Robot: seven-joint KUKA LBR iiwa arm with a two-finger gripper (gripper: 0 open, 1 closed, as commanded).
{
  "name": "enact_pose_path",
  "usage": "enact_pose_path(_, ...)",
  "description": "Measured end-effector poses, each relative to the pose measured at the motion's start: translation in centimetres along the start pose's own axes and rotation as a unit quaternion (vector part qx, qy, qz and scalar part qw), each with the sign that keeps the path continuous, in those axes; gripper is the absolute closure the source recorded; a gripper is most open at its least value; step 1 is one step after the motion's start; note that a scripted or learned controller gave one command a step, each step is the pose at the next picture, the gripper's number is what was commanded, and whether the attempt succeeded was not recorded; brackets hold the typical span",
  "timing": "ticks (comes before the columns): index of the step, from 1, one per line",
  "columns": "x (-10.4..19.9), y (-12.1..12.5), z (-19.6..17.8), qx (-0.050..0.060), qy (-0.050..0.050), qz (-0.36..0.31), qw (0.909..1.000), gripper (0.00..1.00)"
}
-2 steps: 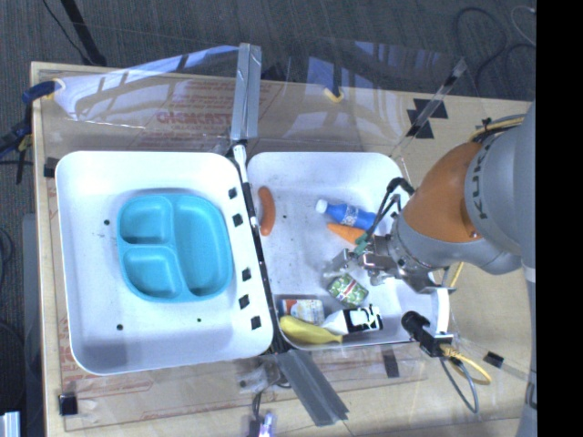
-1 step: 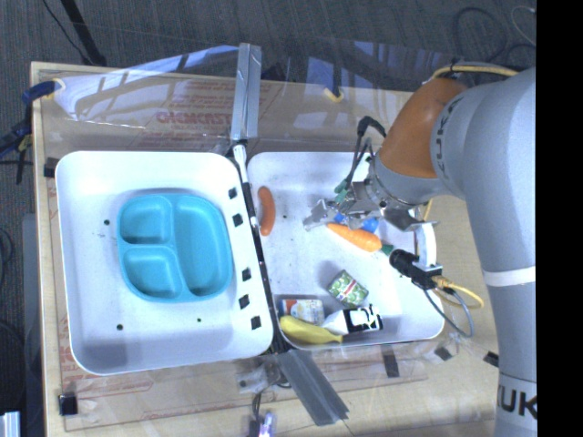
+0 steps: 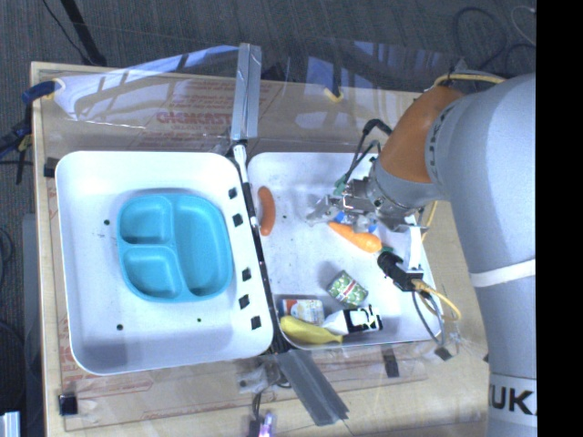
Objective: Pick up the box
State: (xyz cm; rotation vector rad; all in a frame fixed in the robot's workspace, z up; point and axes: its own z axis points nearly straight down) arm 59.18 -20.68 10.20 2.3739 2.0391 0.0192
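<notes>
Two small boxes lie at the near edge of the right bin [image 3: 301, 176]: a white one with a red strip [image 3: 305, 309], and a black-and-white one [image 3: 363, 320] to its right. A yellow banana [image 3: 308, 331] lies against their front. My gripper [image 3: 335, 204] is low over the middle of the right bin, just above an orange carrot [image 3: 357, 237] and well back from both boxes. I see nothing held in it.
An orange-red sausage [image 3: 265, 209] lies by the divider between the bins. A small green-and-white can [image 3: 347, 288] rests between the carrot and the boxes. The left bin [image 3: 82, 271] holds a blue sectioned tray [image 3: 175, 247]. Cables trail at the right bin's edge.
</notes>
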Motion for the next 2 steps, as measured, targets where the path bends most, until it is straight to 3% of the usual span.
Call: enact_pose_path(2, -0.06, -0.03, 0.03, 0.000, 0.000, 0.001, 1.0000, 0.00)
